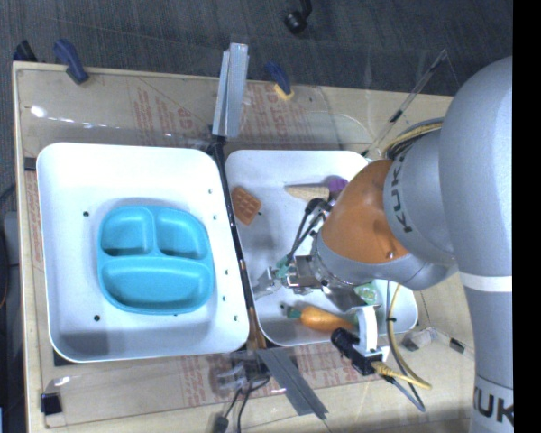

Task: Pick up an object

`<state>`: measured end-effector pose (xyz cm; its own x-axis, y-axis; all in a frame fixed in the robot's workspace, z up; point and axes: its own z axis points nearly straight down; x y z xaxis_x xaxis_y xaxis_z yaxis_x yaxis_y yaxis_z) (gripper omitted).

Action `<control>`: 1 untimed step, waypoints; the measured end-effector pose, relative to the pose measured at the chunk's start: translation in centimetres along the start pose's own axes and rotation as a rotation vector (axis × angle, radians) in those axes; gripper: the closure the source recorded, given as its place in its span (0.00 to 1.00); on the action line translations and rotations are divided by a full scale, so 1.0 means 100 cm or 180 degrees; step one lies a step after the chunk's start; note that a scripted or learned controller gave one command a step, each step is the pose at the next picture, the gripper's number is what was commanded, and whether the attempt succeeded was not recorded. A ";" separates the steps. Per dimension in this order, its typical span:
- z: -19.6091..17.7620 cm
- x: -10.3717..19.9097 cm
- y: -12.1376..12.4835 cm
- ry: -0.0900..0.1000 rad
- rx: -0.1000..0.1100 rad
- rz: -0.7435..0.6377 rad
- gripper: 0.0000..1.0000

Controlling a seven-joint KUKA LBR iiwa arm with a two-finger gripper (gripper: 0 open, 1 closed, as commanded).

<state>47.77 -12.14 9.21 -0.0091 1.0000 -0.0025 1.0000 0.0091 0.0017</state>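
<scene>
Camera view looks down on two white bins side by side, and the arm [451, 206] reaches over the right bin [279, 174] from the right. The gripper [275, 278] sits low near that bin's left wall, in its lower half, but the wrist and cables crowd it so much that whether the jaws are apart or together cannot be told, and nothing can be seen caught in them. Candidate objects lie in the same bin: a brown waffle-like piece [245, 204] near the upper left, a cone-shaped piece [308, 189] with a small purple item [336, 185] beside it toward the top, and an orange carrot-like object [327, 318] along the lower edge, just below and to the right of the gripper. The left bin [63, 179] holds a blue divided tray [153, 258], well apart from the tool. Judging from this, the approach is under way and no grasp is confirmed. To do it well, the tool should centre over one item, most plausibly the carrot nearby, straddle its narrow width rather than its length, keep clear of the bin wall, and close only once low enough to bracket it.
</scene>
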 end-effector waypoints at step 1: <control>0.000 -0.027 0.000 0.0011 0.0001 0.0008 0.00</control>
<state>47.77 -14.84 9.25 -0.0067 1.0000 0.0008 1.0000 0.0067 0.0015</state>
